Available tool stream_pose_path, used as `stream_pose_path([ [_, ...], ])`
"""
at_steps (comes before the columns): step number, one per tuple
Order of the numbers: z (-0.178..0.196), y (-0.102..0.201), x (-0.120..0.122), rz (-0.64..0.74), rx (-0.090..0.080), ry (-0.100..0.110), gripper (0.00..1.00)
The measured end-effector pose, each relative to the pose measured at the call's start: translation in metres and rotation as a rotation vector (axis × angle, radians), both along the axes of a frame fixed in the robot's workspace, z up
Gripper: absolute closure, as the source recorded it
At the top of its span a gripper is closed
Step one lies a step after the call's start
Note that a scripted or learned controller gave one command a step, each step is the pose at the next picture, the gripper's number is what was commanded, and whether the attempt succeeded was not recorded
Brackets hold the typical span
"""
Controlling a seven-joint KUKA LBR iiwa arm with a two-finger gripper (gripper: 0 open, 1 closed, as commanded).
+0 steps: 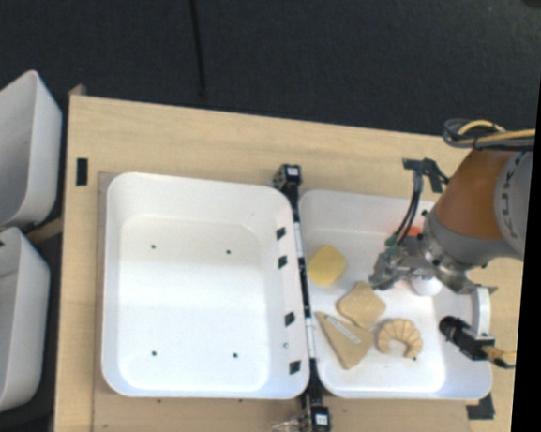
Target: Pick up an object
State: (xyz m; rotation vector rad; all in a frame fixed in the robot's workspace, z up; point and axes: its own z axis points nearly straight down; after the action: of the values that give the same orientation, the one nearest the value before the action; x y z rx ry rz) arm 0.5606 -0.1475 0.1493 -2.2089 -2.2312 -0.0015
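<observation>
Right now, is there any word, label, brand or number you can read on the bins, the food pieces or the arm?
None: no readable text on the right bin, the left bin, the yellow piece, the croissant or the arm.
Small black tags along the divider: too small to read.

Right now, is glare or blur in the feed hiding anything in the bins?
Camera view: lighting is even and soft; the white bins are bright and nearly washed out, so their walls show little detail. The image is slightly soft overall. The yellow piece, the tan pieces and the croissant stay readable. The gripper is small and dark against the arm, so its fingers are hard to make out.
</observation>
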Motion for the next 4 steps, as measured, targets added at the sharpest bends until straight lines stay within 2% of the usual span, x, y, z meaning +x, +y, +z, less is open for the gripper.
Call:
stream_pose_path([
  [1, 0.054, 0.111, 0.050, 0.003, 0.000, -0.008, 1.00],
  [2, 0.104, -0.007, 0.009, -0.020, -0.008, -0.004, 1.00],
  [3, 0.113, -0.044, -0.053, -0.016, -0.004, 0.001, 1.00],
  [4, 0.038, -0.084, -0.074, -0.015, -0.002, 0.007, 1.00],
])
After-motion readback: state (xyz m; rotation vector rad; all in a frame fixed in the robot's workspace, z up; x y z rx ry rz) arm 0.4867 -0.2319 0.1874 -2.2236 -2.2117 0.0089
